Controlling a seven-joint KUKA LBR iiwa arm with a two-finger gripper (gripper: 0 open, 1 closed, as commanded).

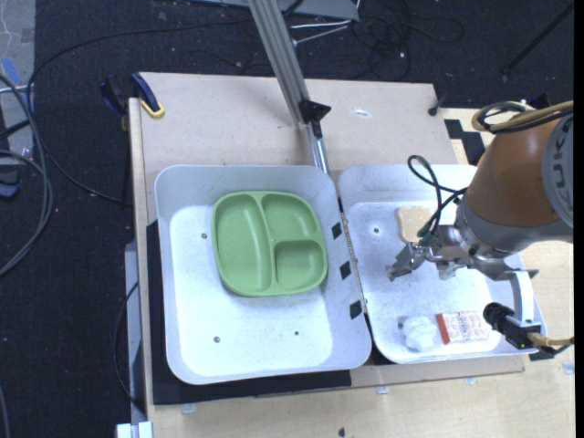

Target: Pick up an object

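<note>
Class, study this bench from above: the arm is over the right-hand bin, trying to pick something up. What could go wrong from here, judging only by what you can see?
1. The gripper hovers over bare bin floor, apart from the tan block and the white lump, so closing here would likely catch nothing.
2. The red-and-white packet lies flat near the right bin's front rim, probably awkward to grasp.
3. The black cable looping by the wrist might snag.

Print on red-white packet (461,327) blurred; nothing legible
</note>
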